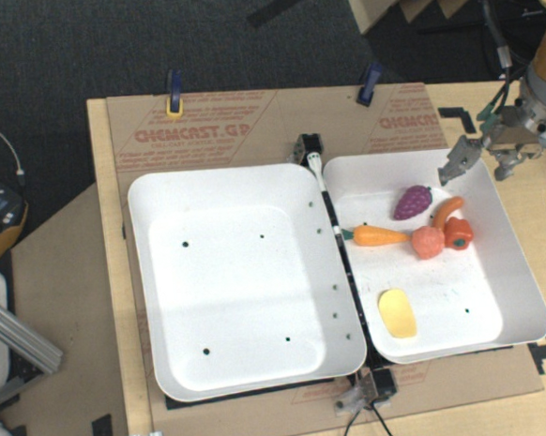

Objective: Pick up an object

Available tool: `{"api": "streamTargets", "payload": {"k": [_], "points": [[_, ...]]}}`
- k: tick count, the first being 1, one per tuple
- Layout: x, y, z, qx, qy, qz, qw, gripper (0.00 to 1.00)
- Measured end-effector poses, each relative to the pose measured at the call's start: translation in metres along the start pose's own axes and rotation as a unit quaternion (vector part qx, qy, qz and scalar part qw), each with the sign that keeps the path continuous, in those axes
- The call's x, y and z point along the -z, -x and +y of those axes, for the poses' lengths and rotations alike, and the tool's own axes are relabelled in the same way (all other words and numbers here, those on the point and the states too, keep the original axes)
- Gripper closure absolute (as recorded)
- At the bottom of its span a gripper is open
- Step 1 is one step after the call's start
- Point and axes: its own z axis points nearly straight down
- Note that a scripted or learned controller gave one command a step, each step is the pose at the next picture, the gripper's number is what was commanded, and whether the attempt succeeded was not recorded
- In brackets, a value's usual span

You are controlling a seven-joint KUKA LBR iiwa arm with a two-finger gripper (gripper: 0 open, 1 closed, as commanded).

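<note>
From my remote seat I saw the pincer (481,160) at the upper right of the frame, over the far right rim of the right bin (512,269), its two fingers spread apart with nothing between them, one finger (458,163) angled down left toward the bin, the other at about the bin's edge. The objects sat in the right bin: a purple grape bunch (412,201) in the upper middle of that bin, just left and below the pincer; an orange sausage-shaped piece (447,210) just right of the grapes; a red pepper-like piece (459,233) below it, touching or nearly touching a pink round fruit (427,243); a carrot (380,236) lying sideways with its tip toward the pink fruit and its green end near the divider between bins; a yellow oval piece (397,313) alone lower down, well apart from the rest. The left bin (155,269) showed a bare white floor with small dark dots. Both bins rested on a brown cardboard sheet (246,120) on the desk (80,275), with a blue clamp (175,91) at the sheet's upper left edge and another clamp (370,83) at upper middle.
</note>
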Motion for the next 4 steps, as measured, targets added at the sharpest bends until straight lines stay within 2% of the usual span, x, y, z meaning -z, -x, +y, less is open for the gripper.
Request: {"api": "streamTargets", "payload": {"k": [1, 2, 3, 4], "points": [[-0.111, 0.034, 0.015, -0.001, -0.005, 0.001, 1.0, 0.0], [-0.193, 0.0, 0.014, 0.001, -0.004, 0.002, 1.0, 0.0], [-0.194, -0.043, 0.004, 0.002, -0.002, 0.001, 1.0, 0.0], [-0.068, -0.019, -0.002, -0.001, 0.006, -0.002, 1.0, 0.0]]}}
